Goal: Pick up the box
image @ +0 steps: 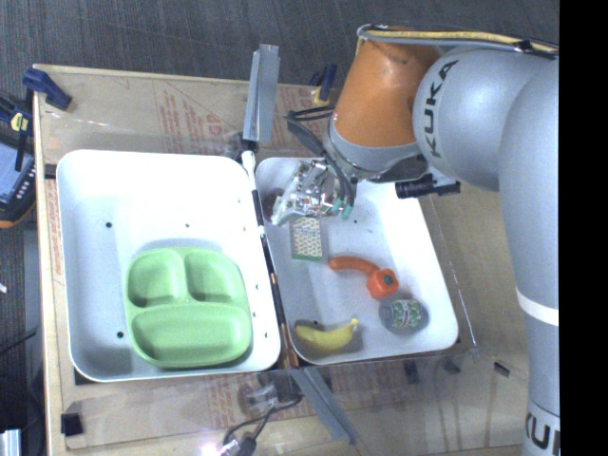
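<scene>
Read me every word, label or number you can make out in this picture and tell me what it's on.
"KUKA": in dark letters on the grey arm, near the orange band.
"KU": start of the same word, low on the arm at the right edge.
Box: patterned face, too small to read.
Red print on the bench: too blurred to read.

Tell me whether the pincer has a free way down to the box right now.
Probably yes. The pincer hangs right over the box in the right bin; the carrot lies apart beside it, nothing covers it.

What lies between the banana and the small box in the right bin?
In the camera view, only bare white bin floor lies between the banana and the box; the carrot sits off to the right.
</scene>
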